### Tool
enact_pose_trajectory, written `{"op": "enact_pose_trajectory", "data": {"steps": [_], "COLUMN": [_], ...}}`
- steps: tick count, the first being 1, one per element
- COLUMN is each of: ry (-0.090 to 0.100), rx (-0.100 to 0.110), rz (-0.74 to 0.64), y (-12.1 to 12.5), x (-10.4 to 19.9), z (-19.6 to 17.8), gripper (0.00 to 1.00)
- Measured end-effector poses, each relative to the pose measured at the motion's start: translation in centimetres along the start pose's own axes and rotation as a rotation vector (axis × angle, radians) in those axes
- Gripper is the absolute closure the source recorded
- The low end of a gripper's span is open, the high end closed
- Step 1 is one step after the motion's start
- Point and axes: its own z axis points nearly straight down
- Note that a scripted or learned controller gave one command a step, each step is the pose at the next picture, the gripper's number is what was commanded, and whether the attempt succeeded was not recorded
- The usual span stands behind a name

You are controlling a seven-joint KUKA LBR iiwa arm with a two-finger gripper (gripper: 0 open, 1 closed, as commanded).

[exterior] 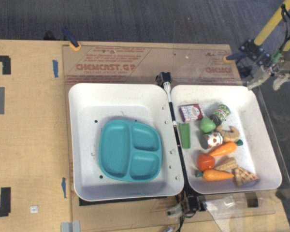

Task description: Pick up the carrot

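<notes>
The carrot (224,149) lies tilted in the right bin (266,129), leafy end toward the bin's right wall, touching a red tomato (206,162) at its lower left. A second orange piece (218,175) (also carrot-like) lies flat below it, beside a tan wedge (245,176) whose make is hard to tell. Above sit a small white figure (213,139), a green pear shape (207,125), a green can (221,113), a purple packet (191,112) and a green bar (184,136). The left bin (87,105) holds a teal tray (130,150). The gripper (267,75) hangs at the upper right, outside the bins, cut off by the edge; I cannot tell how it is set.
</notes>
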Motion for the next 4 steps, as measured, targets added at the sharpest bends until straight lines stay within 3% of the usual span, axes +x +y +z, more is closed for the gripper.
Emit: {"op": "enact_pose_trajectory", "data": {"steps": [1, 2, 3, 4], "ry": [0.004, 0.000, -0.002, -0.005], "rx": [0.015, -0.004, -0.011, -0.018], "rz": [0.090, 0.037, 0.237, 0.238], "y": [-5.2, -12.5, -14.5, -14.3], "x": [0.0, 4.2, 6.4, 6.3], "z": [13.1, 18.7, 19.0, 17.9], "gripper": [0.00, 0.00, 0.00, 1.00]}}
